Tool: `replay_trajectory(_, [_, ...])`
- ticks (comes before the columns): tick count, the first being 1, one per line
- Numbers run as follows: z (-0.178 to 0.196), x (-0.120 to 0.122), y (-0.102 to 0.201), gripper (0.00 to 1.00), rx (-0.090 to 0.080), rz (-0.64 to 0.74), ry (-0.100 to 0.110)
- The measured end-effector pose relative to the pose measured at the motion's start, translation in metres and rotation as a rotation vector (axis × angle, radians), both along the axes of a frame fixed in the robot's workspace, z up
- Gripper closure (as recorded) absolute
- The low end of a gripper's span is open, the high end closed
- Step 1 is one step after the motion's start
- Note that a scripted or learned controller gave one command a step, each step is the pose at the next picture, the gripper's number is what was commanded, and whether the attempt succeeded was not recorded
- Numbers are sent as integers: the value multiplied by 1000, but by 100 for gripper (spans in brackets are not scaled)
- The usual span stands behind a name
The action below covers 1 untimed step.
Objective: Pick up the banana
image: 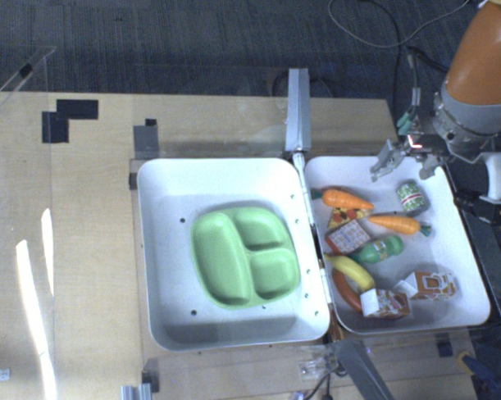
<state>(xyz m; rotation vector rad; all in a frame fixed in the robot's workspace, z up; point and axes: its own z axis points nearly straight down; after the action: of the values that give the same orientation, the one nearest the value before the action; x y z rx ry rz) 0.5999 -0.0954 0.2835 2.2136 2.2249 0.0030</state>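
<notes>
— Near the right bin's (pixel 476 310) left wall the banana (pixel 353 272) is seen, toward the front, lying on a red sausage-like item (pixel 346 292) and just below a green bottle (pixel 379 250).

— And the claw (pixel 403 158)?

— It's held over the same bin's back edge, right of centre, approx. above a small can (pixel 411 197). Fingers are seen spread; nothing is pinched btwn them.

— So which way is the move?

— Down-left in view, i.e. toward the front-left corner. Two carrots (pixel 346 199) and a card (pixel 347 236) are crossed on the way.

— Long axis?

— It's run diagonally, upper-left to lower-right, roughly parallel to the wall. A wrist turn is judged necessary so the fingers close across the short width, not along it.

— Risk?

— Crowding; the sausage and a carton (pixel 384 303) may be caught too.
</notes>
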Motion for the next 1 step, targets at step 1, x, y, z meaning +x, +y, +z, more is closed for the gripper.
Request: replay_trajectory(1, [16,-5,-12,0,1,-162,-3])
